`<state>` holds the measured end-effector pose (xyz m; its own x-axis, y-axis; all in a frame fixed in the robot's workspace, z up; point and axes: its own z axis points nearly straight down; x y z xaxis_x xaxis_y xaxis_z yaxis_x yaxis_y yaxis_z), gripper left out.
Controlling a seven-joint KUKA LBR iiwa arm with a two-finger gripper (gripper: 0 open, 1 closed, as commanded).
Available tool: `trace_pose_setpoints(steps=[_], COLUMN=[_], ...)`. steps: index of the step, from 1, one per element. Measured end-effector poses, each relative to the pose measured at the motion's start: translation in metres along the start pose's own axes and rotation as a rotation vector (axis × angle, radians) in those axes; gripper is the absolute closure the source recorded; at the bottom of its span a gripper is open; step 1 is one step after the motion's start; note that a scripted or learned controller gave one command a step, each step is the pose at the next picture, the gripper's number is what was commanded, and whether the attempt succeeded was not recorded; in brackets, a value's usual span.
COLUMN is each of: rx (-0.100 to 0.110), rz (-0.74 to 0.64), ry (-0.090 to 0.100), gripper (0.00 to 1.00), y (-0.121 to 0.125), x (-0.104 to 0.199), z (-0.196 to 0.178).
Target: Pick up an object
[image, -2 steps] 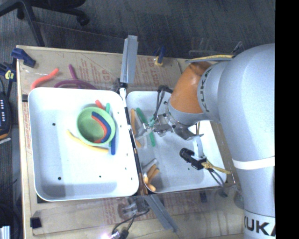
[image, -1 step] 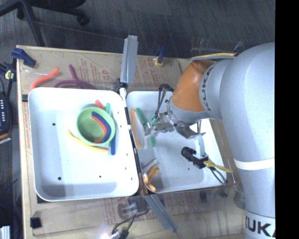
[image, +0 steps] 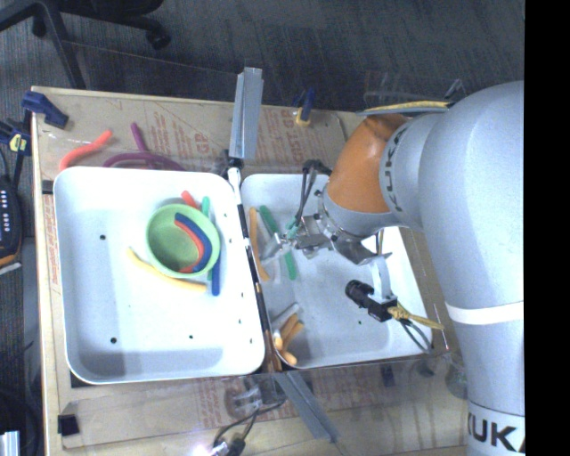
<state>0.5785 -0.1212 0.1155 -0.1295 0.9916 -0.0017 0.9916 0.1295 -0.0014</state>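
In the camera view, the claw (image: 287, 242) is hanging low in the right bin (image: 405, 267), just right of the divider between bins. I cannot tell how the claw is set. A green stick (image: 289, 264) is lying directly beneath it, long axis running roughly up-down the picture, upper end leaning slightly left. Being thin and flat, it is likely slipping or getting missed.

A robotics laboratory: a grey KUKA arm (image: 472, 223) with an orange band reaches over a plywood bench (image: 160, 125) bearing two shallow white bins (image: 89, 338) clamped side by side, cables (image: 236, 432) trailing along the bench's front edge, grey carpet (image: 356, 44) and an office-chair base (image: 98, 22) beyond.
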Motion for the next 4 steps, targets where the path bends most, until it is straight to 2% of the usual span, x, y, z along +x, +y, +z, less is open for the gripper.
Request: trace_pose_setpoints(steps=[1,2,3,4], rx=[-0.006,-0.006,-0.001,-0.001], rz=[-0.025,-0.028,-0.055,-0.056], ry=[-0.009,-0.004,0.002,0.003], gripper=[0.0,1.0,1.0,0.0], y=[-0.011,-0.01,0.065,0.065], x=[0.005,0.007,0.027,0.028], z=[0.02,0.01,-0.077,-0.077])
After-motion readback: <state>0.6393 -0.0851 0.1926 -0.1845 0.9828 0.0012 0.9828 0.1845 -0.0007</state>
